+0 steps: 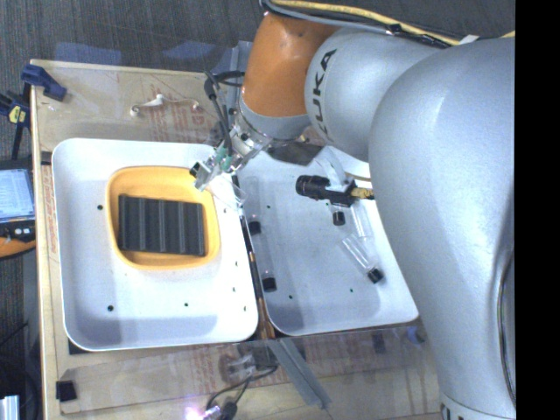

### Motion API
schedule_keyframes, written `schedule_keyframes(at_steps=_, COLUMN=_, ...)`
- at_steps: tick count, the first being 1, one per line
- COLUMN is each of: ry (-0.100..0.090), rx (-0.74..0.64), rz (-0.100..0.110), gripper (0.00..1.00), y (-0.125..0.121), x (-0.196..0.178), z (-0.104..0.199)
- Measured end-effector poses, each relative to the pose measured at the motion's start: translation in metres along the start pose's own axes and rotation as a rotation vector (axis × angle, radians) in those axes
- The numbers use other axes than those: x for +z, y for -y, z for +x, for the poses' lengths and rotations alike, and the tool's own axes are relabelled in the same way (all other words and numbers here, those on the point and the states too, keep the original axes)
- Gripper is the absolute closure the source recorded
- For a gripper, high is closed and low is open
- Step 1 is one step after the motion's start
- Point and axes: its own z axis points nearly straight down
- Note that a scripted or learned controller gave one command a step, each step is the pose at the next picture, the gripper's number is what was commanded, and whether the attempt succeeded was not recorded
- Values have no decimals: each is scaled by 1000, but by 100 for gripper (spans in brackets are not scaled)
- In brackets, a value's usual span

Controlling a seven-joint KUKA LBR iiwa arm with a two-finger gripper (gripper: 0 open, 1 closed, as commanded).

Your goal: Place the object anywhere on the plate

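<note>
Gripper [207,172] is hovering over the 1 o'clock corner of the yellow plate [157,180], which is lying in the left bin [87,296] with its dark ridged centre facing up. You cannot tell whether the tip is spread, closed or clamped on anything, because it is too small and cluttered. The one loose thing you are seeing plainly is a clear tube [359,250] with black ends. It is lying toward 3 o'clock in the right bin [315,309], well apart from the plate, and it is likely the object.

The corner position is probably owing to the arm [420,147] reaching in from 3 o'clock and meeting the plate's nearest corner first. You are working close to edges here, with the plate rim beneath and the shared bin walls just toward 4 o'clock. Open room is lying toward 8 o'clock, over the plate's middle.
</note>
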Motion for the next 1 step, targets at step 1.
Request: schedule_keyframes(at_steps=1, ry=0, rx=0, rz=0, gripper=0, y=0, x=0, z=0)
